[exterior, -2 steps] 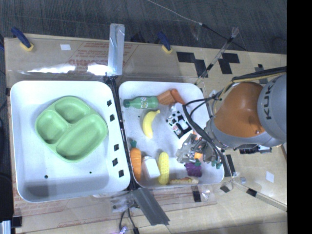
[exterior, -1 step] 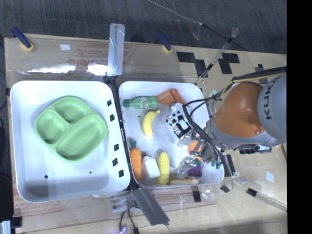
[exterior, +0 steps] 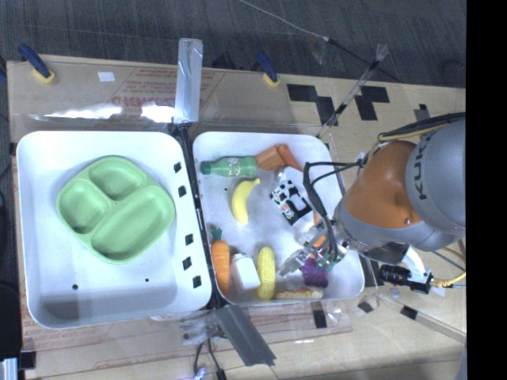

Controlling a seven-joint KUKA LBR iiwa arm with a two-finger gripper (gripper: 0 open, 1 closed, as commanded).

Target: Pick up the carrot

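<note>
The carrot (exterior: 221, 264), orange with a green top, lies along the left wall of the right bin (exterior: 207, 212), near its front corner. My gripper (exterior: 305, 258) hangs low over the front right part of that bin, just above a purple item (exterior: 315, 275). It is well to the right of the carrot, with a white block (exterior: 246, 274) and a yellow corn cob (exterior: 266, 271) lying between them. The arm's grey and orange body (exterior: 388, 196) covers the bin's right edge.
The right bin also holds a green bottle (exterior: 230, 166), a banana (exterior: 243, 199), an orange item (exterior: 279, 157) and a black-and-white item (exterior: 290, 200). A green divided plate (exterior: 116, 207) sits in the left bin (exterior: 32, 236).
</note>
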